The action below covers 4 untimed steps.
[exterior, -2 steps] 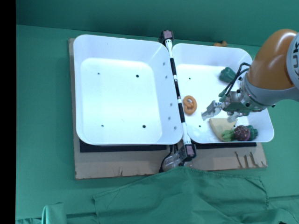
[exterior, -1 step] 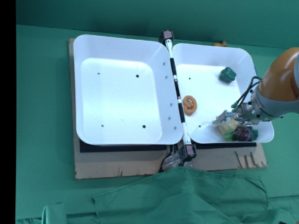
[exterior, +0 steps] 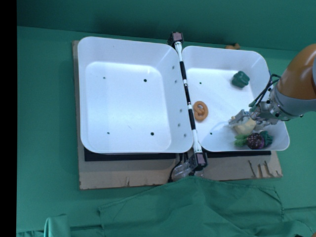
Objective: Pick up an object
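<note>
In the right bin (exterior: 217,83), my gripper (exterior: 243,119) is low near the front right corner, right over a pale yellow object (exterior: 245,128) and touching or nearly touching it. Whether that object is held cannot be made out. Just in front of it lies a dark purple grape bunch with green leaves (exterior: 256,141). An orange pretzel-shaped piece (exterior: 200,110) rests by the bin's left wall. A dark green pepper (exterior: 240,79) sits towards the back right.
The left bin (exterior: 98,58) stands beside the right one, joined by a black-and-white divider bar (exterior: 186,93). Both rest on cardboard (exterior: 123,179). A green cloth (exterior: 197,206) is bunched at the front. A small orange thing (exterior: 232,46) lies behind the right bin.
</note>
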Each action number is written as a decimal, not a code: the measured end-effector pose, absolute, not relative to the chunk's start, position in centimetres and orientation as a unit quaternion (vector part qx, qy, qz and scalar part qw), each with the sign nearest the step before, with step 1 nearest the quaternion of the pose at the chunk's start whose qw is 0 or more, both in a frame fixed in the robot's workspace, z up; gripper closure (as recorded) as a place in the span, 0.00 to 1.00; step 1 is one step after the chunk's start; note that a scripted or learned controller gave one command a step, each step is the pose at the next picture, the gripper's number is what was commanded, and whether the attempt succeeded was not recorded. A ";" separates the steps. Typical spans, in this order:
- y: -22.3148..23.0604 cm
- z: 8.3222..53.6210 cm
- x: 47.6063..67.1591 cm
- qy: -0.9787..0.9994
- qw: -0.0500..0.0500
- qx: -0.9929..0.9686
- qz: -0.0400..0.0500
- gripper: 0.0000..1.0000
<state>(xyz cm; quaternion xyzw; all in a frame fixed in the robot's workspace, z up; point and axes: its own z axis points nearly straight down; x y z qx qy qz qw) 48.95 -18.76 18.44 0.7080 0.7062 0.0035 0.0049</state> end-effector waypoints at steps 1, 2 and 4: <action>-18.9 19.8 49.1 0.705 0.010 0.709 0.005 1.00; -18.8 29.7 46.8 0.706 0.007 0.708 0.003 1.00; -18.7 38.7 46.8 0.706 0.004 0.708 0.001 1.00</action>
